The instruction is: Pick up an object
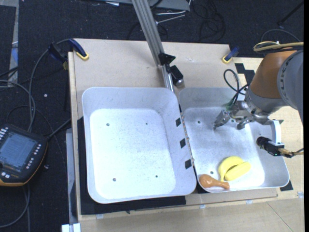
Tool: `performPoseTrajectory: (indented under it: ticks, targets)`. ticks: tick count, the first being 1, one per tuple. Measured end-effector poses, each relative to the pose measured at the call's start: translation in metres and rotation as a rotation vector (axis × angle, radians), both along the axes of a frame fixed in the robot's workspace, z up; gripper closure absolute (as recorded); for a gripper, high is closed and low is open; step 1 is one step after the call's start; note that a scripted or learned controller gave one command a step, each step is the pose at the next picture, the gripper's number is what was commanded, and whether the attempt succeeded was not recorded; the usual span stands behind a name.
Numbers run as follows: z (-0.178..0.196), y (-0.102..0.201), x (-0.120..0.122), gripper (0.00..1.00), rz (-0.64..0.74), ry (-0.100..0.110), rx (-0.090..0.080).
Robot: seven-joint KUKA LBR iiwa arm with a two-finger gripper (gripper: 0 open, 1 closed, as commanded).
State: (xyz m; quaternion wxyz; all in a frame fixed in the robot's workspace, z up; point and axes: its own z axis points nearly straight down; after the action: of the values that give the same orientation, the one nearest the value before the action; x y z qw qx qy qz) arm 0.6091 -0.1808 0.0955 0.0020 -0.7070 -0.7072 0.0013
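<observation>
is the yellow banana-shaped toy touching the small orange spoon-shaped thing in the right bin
Apart. The camera view shows a thin strip of white bin floor between the yellow banana-shaped toy and the orange spoon-shaped piece in the right white bin.

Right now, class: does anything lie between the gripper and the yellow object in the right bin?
Nothing visible does. The gripper hangs over the right bin, and bare bin floor separates it from the yellow object. The orange object lies beside the yellow one, nearer the front rim.
</observation>
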Motion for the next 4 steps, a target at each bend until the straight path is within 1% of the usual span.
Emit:
performPoseTrajectory:
  ticks: [1,2,3,4]
  targets:
    - [0.013,-0.001,0.002,1.0,0.0,-0.005,-0.001]
    - [0.063,-0.01,0.004,1.0,0.0,-0.009,-0.002]
    - [0.113,-0.011,0.005,1.0,0.0,-0.009,-0.002]
    - [0.127,0.034,-0.009,1.0,0.003,-0.007,0.0]
